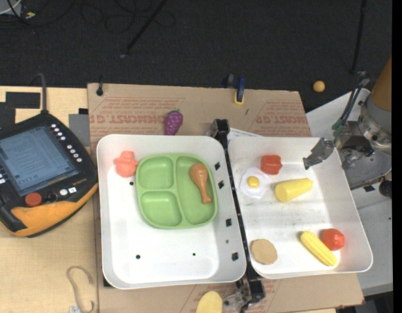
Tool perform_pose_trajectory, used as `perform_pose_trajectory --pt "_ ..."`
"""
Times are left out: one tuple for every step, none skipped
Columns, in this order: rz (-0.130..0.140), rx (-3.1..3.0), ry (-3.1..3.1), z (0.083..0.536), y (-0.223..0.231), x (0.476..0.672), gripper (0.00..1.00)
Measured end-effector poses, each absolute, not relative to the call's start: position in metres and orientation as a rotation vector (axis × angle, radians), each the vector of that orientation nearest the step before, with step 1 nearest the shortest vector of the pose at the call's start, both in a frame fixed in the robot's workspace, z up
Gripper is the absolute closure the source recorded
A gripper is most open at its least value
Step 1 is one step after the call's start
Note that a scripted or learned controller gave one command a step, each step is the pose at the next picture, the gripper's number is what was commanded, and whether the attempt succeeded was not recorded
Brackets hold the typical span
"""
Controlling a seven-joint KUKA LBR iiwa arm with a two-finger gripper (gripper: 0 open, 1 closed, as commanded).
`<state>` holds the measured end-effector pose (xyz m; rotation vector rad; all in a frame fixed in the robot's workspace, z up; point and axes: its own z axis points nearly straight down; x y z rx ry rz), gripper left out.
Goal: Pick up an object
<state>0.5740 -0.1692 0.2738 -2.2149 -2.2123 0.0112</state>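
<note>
1. Gripper [316,155] hangs over the right bin's [357,223] far edge; can't tell its jaw state
2. Nearest it, a stubby yellow corn piece [293,189] lies mid-bin; long axis left-right, tilted slightly

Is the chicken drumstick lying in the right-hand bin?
No. The drumstick lies in the green divided plate, which sits in the left bin.
</note>
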Motion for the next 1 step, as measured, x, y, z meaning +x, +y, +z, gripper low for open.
perform_pose_trajectory --pt "0.001 -2.22 -2.221 0.2803 -0.1693 0.5759 0.0"
